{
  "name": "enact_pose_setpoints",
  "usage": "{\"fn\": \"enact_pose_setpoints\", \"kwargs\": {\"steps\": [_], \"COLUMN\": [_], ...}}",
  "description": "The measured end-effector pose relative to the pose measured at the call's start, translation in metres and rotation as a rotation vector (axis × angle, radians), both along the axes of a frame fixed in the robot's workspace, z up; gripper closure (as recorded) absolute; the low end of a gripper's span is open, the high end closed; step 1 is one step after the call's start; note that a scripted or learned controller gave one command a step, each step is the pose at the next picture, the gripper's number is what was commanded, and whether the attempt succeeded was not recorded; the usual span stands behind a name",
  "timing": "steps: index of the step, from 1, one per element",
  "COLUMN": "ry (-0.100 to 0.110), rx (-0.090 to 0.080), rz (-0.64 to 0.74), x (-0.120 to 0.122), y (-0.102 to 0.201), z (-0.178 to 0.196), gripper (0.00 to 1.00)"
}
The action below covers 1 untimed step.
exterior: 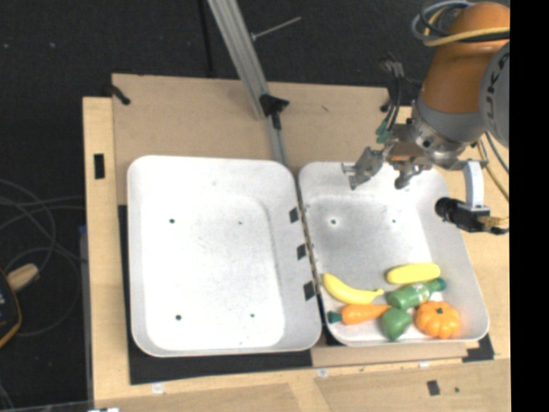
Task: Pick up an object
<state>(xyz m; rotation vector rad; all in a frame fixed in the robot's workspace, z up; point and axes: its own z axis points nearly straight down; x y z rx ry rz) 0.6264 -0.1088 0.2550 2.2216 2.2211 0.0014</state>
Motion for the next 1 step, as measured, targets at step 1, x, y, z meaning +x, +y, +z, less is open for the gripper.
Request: {"fn": "enact_pose_setpoints", "kwargs": {"steps": [1], "ry": [0.001], "rx": [-0.002], "rz": [-0.006], "x": [-0.0436], "y": [-0.0600], "z": [-0.0162], "gripper": [0.00]}}
